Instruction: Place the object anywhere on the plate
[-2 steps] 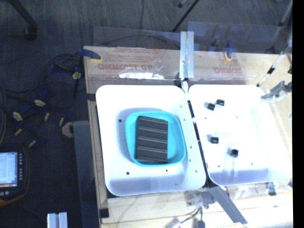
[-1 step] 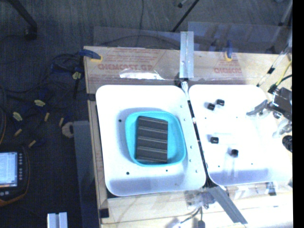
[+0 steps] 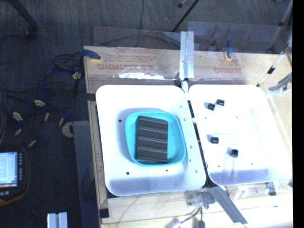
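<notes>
The left bin (image 3: 148, 139) lies nearest us, its blue plate (image 3: 176, 139) carrying a dark ribbed block (image 3: 152, 139) squarely in the middle; we judge the object already placed; four small black pieces (image 3: 213, 139) dot the right bin (image 3: 237, 137); any sweep across the plate could drag the block off.

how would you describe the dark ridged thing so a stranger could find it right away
Start at the left white bin of the two on the bench. A light blue rounded-square plate sits in its middle, and the dark grey ribbed rectangular block lies on that plate. The small black pieces in the right bin are tiny and smooth by comparison.
</notes>
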